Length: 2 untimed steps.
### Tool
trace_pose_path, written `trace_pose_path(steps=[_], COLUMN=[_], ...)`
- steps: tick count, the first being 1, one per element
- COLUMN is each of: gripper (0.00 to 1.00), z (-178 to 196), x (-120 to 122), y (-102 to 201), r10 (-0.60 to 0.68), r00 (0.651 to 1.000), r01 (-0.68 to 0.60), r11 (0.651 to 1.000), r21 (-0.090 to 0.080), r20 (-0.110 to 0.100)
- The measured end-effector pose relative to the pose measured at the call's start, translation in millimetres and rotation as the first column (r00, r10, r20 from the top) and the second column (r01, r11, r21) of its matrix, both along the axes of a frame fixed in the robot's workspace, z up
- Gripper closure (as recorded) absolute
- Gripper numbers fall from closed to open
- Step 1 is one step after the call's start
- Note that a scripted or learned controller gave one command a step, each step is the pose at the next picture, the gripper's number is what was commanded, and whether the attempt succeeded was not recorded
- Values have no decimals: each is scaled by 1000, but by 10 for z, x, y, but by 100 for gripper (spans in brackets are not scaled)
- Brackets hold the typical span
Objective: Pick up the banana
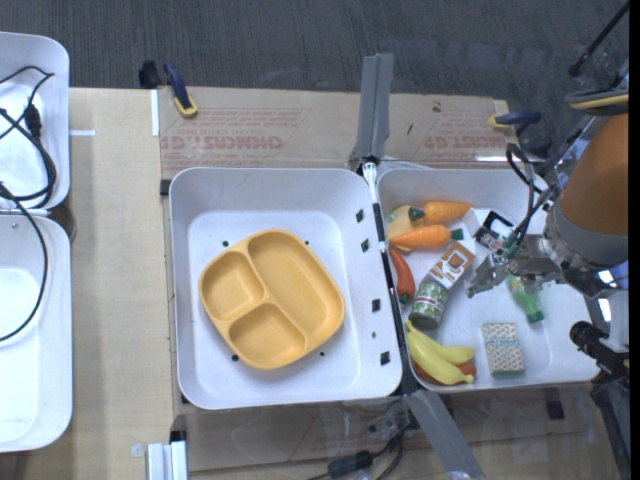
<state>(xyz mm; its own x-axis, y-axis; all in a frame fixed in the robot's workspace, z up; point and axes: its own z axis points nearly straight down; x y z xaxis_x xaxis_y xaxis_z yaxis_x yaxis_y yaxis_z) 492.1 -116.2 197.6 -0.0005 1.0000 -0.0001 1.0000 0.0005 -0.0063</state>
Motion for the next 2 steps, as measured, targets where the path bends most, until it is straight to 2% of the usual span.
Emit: trace_pose_path(steps=[1,2], gripper=[0,0], z=[-901,-1084], x=[18,-149], y=[187,100], r10=[301,278], r00=[954,961], r01=[-301,-278], r11=[954,961], r21=[2,2], r20=[2,2])
